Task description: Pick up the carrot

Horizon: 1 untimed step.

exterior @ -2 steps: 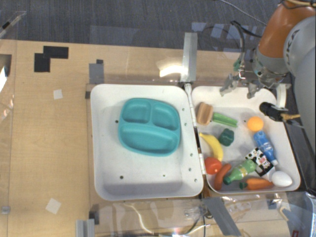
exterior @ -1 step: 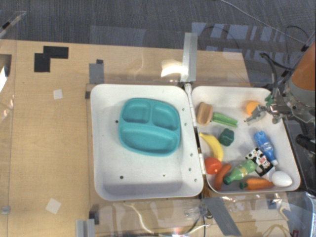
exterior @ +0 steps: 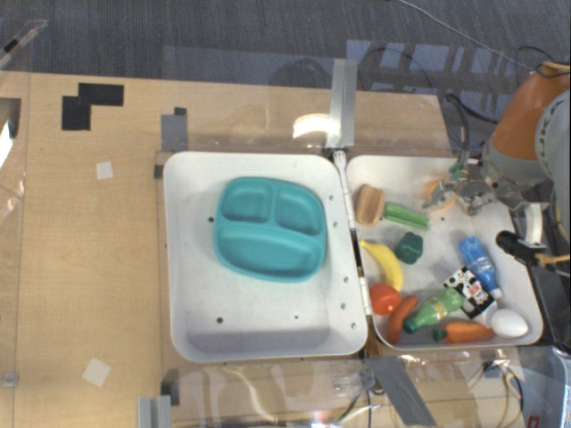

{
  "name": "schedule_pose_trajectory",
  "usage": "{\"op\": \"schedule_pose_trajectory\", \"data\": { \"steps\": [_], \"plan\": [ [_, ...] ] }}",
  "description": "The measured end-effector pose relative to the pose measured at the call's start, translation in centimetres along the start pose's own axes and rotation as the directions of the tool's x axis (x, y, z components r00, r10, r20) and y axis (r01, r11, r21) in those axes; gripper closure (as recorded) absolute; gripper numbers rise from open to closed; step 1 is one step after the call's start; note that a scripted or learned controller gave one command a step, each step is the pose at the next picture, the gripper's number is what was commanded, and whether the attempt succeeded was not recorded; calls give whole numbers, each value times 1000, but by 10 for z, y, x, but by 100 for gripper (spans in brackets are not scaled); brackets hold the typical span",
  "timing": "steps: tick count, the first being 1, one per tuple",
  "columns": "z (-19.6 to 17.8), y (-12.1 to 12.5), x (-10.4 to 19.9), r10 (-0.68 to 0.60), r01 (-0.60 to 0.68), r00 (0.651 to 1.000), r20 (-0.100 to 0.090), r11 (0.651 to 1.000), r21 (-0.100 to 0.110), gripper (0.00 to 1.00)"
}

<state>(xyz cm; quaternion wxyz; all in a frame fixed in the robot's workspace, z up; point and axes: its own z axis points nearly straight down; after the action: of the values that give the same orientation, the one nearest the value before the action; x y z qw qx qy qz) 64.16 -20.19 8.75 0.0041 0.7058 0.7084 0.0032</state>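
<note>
Though the gripper (exterior: pixel 459 185) hovers at the right bin's (exterior: pixel 533 285) far side, whether its fingers are open or hold anything I cannot tell; the carrot (exterior: pixel 467 332) lies well nearer the camera than them, long axis left-to-right along the near wall.

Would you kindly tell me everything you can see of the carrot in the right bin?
The carrot is a small orange toy, smooth and plastic-looking, tapering toward its right end, with a dark green stub at its left end. It lies flat, roughly parallel to the front wall of the right bin, near the front right corner. A white egg sits against its right end, and a green bottle lies just behind it. The gripper is well away, near the bin's back wall.
</note>
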Motion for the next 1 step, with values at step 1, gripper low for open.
{"op": "schedule_pose_trajectory", "data": {
  "steps": [1],
  "plan": [
    [-10,-1,-2,-3,3,1000,1,1000,6,100]
  ]
}}
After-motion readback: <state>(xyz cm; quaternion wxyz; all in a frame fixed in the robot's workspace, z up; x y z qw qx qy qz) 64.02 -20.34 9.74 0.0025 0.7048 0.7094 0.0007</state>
